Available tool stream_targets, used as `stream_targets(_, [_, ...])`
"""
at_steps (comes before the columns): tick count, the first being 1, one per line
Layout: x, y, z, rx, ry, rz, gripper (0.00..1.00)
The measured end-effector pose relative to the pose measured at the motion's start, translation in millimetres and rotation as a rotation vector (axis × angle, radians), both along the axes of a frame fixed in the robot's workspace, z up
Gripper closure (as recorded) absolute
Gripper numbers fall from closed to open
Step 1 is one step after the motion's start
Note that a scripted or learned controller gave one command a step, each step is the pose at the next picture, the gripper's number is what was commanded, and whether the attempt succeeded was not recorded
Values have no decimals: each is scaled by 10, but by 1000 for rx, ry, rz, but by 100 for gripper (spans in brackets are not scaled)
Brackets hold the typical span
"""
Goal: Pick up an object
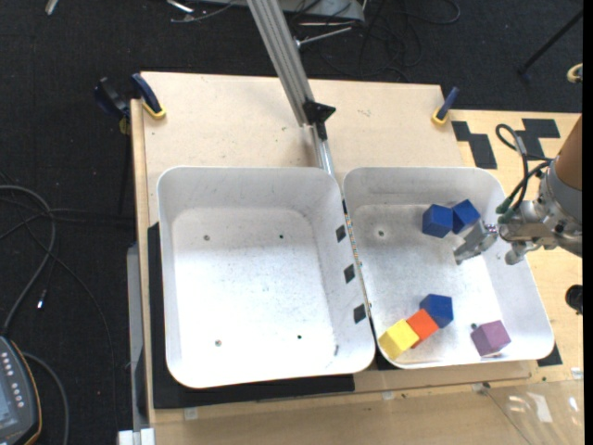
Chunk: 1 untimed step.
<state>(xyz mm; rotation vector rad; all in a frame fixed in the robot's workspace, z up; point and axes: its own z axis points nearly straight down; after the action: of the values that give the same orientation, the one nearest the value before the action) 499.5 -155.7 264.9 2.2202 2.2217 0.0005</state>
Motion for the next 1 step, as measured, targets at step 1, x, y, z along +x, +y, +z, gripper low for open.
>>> stream_targets(1, [856, 172, -1364, 0, 3, 4, 0])
